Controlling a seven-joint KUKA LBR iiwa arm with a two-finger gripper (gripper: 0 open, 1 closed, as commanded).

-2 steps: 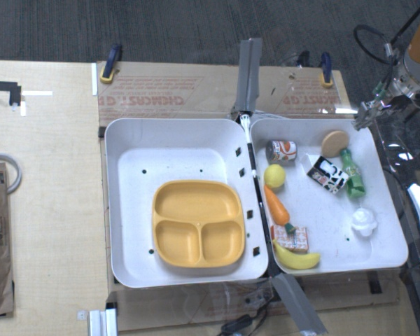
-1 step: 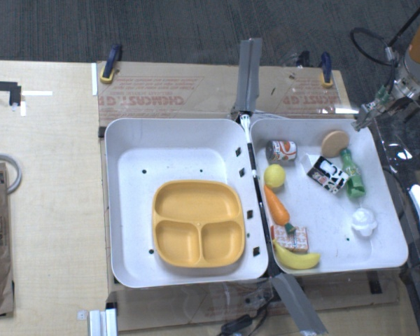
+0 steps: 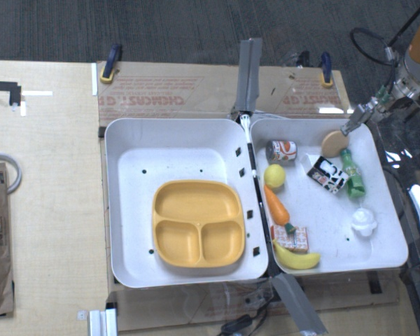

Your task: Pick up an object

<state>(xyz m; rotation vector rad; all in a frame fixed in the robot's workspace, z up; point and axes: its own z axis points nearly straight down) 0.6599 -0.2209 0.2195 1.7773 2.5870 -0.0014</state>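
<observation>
The arm is seen at the far right of the view, entering from the right edge. A patch of its orange band is visible at the upper right corner, with the grey wrist just below it. From the wrist the end effector [image 3: 355,123] is extended down and to the left at a slant, its thin grey tip being held over the far right corner of the right bin. Dark cables are looped beside the wrist. Whether anything is gripped cannot be made out at this size
</observation>
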